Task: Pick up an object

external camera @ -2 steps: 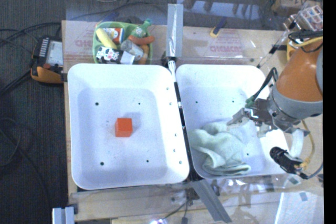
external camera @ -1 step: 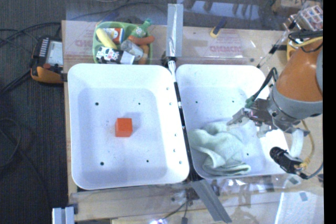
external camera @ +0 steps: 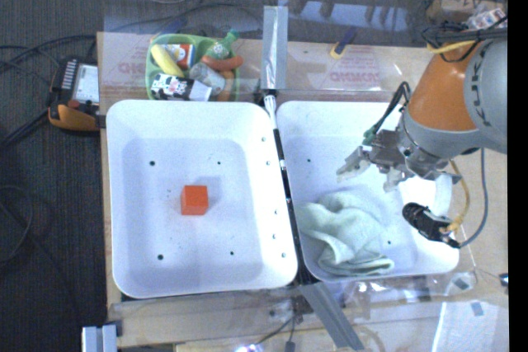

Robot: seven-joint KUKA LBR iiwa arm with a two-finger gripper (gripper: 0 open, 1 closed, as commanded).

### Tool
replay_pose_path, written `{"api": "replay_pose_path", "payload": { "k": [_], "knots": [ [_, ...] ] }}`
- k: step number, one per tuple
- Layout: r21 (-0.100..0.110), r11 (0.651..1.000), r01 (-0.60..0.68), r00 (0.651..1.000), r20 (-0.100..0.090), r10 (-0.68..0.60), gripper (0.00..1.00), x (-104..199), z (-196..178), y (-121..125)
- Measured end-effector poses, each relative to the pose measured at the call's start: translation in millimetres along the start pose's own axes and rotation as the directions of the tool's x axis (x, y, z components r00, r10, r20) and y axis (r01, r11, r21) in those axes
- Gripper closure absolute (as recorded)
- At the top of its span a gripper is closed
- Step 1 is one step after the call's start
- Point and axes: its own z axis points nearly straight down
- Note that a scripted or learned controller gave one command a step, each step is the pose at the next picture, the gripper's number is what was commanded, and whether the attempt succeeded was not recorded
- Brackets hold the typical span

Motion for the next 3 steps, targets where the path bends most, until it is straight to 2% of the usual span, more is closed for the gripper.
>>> {"api": "replay_pose_path", "payload": {
  "k": [1, 2, 3],
  "knots": [
    [-0.012, 0.995, 0.099, 0.995, 0.002, -0.099, 0.0, 7, 90, 11],
    [-0.008, 0.995, 0.098, 0.995, 0.002, -0.098, 1.0, 7, 83, 10],
    [-0.022, 0.996, 0.083, 0.997, 0.005, -0.083, 1.0, 9, 91, -5]
  ]
}}
